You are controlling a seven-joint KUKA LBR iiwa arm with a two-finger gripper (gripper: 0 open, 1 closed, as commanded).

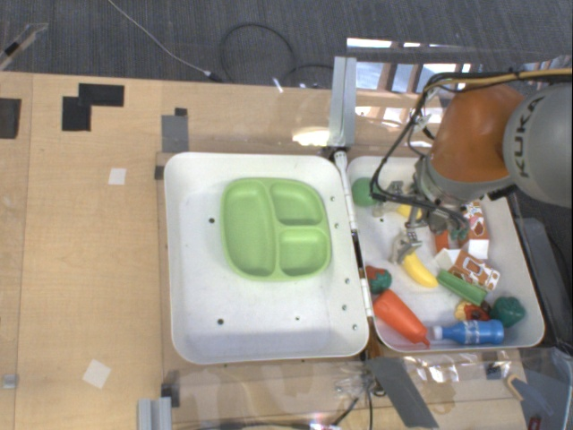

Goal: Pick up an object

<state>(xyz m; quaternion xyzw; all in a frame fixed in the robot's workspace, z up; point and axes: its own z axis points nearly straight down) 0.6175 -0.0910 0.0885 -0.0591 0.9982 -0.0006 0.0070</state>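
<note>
Wooden desk, two white bins side by side, so here's where I'm at. My hand [413, 237] hangs low over the right bin [528, 330], just above the banana [419, 270], and honestly I can't tell if it's spread or pinched. I'd go for the banana: drop straight down and close across its narrow side. It's crowded though, with a carrot [400, 317] near-left, a green stick [460, 287] right of it, small cartons [472, 267] and a blue bottle [470, 332]. Left bin [192, 330] just has a green tray [274, 227].

pincer [411, 237] perhaps over banana [419, 270], toy-filled bin [528, 267]
</note>
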